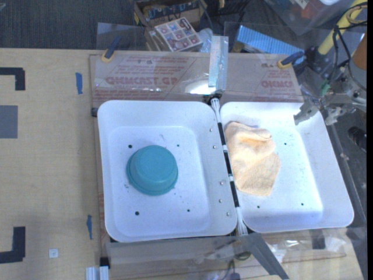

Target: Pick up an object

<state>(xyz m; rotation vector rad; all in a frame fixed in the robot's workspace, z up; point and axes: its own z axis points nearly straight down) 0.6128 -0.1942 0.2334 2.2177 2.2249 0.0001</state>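
A teal bowl (152,169) lies upside down in the middle of the left white bin (116,121). A crumpled pale yellow cloth (252,158) rests in the left half of the right white bin (326,203), against the divider. My gripper (317,115) hangs over the far right corner of the right bin, above and to the right of the cloth. It is open, and nothing sits between its two grey fingers (303,114).
Clear plastic sheets (151,77) and a metal strip (218,63) stand behind the bins. Boxes and cables clutter the floor beyond. Wooden bench top (46,156) stretches to the left of the bins, with black marks and blue tape.
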